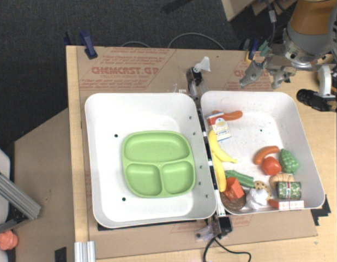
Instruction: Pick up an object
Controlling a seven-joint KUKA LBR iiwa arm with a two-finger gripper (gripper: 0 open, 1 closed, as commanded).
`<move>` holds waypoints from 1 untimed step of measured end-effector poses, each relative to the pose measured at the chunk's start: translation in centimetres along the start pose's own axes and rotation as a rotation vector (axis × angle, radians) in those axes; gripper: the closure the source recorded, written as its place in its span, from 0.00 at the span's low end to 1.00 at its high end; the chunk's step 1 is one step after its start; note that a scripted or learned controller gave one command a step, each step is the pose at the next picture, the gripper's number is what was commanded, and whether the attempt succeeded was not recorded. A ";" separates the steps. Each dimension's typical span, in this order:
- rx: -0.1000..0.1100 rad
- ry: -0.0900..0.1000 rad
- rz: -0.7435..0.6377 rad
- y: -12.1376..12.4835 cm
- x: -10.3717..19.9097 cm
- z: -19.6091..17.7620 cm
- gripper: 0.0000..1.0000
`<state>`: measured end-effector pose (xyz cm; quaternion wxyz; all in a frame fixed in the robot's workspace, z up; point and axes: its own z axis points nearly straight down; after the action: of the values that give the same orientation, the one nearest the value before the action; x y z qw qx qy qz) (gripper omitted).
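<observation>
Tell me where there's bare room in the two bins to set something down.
Left bin: bare floor rings the green divided plate, widest along its far and left sides. Right bin: open middle and far-right corner, between the sausage and tomato. Crowded along its near edge and by the banana.

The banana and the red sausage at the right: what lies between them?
In the camera view, bare white bin floor lies between the banana and the red sausage.
</observation>
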<state>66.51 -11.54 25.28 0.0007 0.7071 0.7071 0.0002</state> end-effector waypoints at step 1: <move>0.010 0.001 0.004 -1.6 -5.1 9.8 0.00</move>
<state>64.94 -16.69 15.47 -0.0033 0.7086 0.7055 -0.0031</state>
